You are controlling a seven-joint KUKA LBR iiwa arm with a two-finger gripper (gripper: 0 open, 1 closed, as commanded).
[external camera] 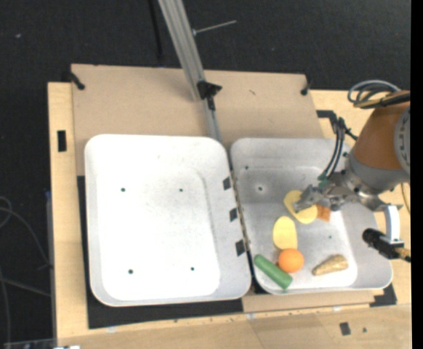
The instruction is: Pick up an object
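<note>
Green cylinder (272,271) at front; gripper (315,198) over yellow piece (301,208).

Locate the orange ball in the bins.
The orange ball lies in the right bin near its front edge, just below the yellow oval piece, with the green cylinder to its left.
</note>
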